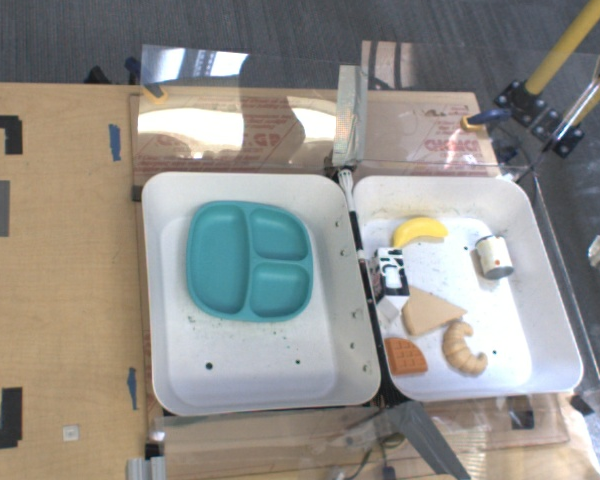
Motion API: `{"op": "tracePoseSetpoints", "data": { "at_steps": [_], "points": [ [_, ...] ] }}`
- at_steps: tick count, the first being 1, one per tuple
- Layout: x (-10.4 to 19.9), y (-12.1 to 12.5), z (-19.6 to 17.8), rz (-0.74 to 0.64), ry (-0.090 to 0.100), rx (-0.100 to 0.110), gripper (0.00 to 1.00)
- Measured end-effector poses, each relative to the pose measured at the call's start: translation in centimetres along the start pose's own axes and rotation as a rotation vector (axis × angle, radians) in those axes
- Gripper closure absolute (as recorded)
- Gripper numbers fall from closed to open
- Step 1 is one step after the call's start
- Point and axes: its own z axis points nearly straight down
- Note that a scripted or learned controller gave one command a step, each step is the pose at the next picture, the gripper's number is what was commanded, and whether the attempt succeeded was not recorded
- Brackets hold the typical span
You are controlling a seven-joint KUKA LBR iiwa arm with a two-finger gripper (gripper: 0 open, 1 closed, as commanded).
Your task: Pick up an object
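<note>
2 shallow white plastic bins sit side by side on a light brown tabletop (60, 268), seen from above at a slant.

The left bin (160, 268) holds 1 thing: a teal plastic plate with 3 compartments (248, 260), lying flat near the bin's centre. Small dark specks dot the white floor below it.

The right bin (542, 298) holds 6 small objects, any of which could be picked up:
- A yellow toy banana (420, 231) lies toward the far side, curved upward.
- A short silver metal can (494, 256) lies on its side to the right of the banana, well apart from it.
- A small black-and-white box (391, 272) rests against the bin's left wall, just below the banana.
- A tan wedge-shaped piece (430, 313) lies just below and to the right of the box.
- An orange-brown waffle-textured square (407, 356) sits near the front left corner.
- A pale brown toy croissant (465, 348) lies just right of the square, close to the wedge's tip.

All 6 rest on the bin floor – none is lifted. Whether the end effector is open or closed cannot be told.

Behind the bins, clear plastic sheets (240, 128) catch glare. A yellow pole (578, 28) with a black clamp (535, 108) crosses the upper right corner.
</note>
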Motion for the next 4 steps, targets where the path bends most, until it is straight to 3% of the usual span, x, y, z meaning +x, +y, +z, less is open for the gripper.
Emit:
{"op": "tracePoseSetpoints", "data": {
  "at_steps": [3, 4],
  "points": [
    [0.1, 0.0, 1.8, 0.789, 0.007, 0.005, 1.0],
    [-1.0, 0.7, 1.2, 0.295, 0.003, 0.001, 1.0]
  ]
}}
